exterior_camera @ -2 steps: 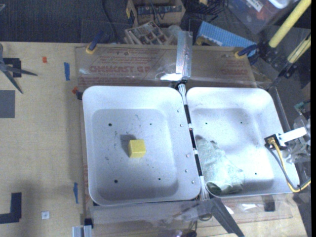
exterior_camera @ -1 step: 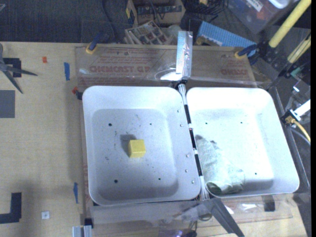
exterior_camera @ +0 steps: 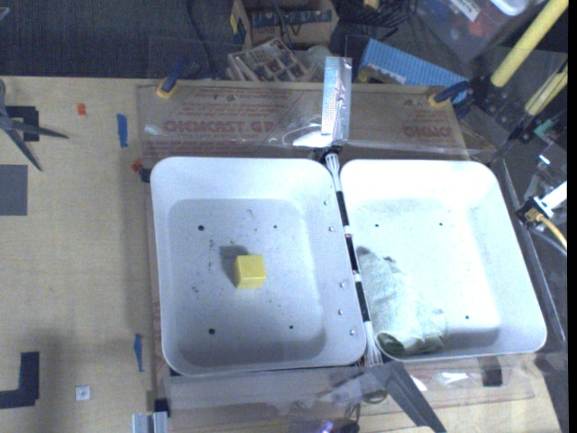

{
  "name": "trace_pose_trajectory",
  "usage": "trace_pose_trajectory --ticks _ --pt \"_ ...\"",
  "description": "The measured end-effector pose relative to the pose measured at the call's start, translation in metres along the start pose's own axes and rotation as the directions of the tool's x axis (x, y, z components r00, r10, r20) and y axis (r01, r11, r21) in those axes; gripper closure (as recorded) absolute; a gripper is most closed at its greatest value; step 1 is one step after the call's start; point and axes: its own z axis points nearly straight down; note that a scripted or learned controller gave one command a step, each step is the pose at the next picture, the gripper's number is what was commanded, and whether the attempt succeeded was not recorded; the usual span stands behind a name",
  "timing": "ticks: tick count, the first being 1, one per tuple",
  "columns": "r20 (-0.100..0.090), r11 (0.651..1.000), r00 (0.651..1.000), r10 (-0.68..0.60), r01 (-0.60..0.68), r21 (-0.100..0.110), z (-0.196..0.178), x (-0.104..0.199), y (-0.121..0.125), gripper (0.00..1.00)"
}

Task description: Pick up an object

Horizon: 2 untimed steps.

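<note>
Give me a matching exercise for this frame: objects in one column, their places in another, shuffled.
Things:
1. yellow block
2. rolled grey cloth
3. blue clamp

Places:
A. near left corner of the right bin
B. on the board behind the bins
C. middle of the left bin

Pairs: 1-C, 2-A, 3-B

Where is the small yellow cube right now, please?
The small yellow cube lies near the middle of the left white bin, apart from its walls.

arm: pose cannot be told | reach: cannot be told
</note>
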Motion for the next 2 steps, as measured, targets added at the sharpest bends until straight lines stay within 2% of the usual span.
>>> trace_pose_trajectory --ticks 1,2 --pt "-0.002 0.99 0.99 -0.141 0.141 0.002 0.128 0.013 -0.009 1.0" --pt "0.0 0.981 0.981 0.193 -0.193 0.004 0.093 0.017 -0.053 1.0"
